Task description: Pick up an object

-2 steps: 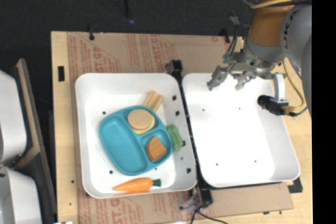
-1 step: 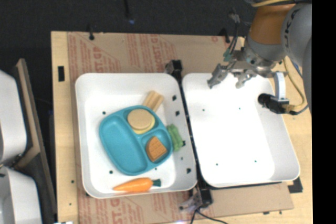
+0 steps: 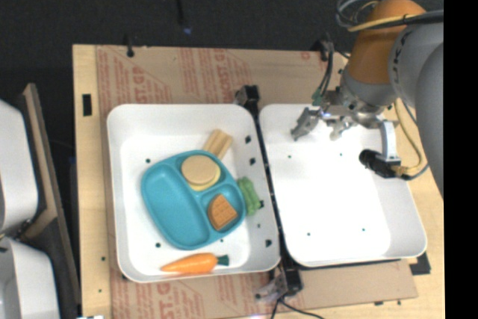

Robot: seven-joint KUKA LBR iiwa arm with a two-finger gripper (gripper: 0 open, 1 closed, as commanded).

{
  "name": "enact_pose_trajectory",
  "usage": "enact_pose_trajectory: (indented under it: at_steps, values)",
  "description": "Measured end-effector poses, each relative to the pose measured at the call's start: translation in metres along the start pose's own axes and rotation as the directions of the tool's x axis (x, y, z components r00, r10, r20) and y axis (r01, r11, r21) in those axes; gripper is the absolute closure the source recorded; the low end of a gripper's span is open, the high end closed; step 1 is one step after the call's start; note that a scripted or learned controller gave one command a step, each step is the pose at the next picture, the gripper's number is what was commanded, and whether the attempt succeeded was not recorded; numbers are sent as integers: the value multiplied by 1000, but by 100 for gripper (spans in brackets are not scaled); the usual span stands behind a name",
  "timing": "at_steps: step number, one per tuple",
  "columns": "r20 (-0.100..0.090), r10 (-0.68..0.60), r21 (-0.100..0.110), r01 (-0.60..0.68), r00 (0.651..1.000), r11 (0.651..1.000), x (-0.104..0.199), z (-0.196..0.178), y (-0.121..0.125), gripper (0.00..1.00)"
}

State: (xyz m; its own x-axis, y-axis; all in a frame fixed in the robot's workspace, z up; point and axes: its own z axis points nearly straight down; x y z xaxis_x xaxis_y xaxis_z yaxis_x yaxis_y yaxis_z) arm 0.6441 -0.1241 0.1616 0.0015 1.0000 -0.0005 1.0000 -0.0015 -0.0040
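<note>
Nothing picked yet: pincer [image 3: 320,124] spread wide and holding nothing above the right bin [image 3: 351,235], with blue tray [image 3: 175,209], carrot [image 3: 190,263] and the rest well off to its left.

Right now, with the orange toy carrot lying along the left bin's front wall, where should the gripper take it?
Grip the orange toy carrot across its thick middle, coming straight down. It lies flat, lengthwise beside the left bin's front wall, apart from the blue compartment tray, so the fingers should straddle its narrow width.
</note>
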Motion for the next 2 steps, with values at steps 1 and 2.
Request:
enact_pose_trajectory:
  at_steps: [1, 2]
  values:
    - [0, 0, 0, 0, 1000, 1000, -4, 61, -6, 0]
    - [0, -1, -5, 1, 1000, 1000, -5, 61, -6, 0]
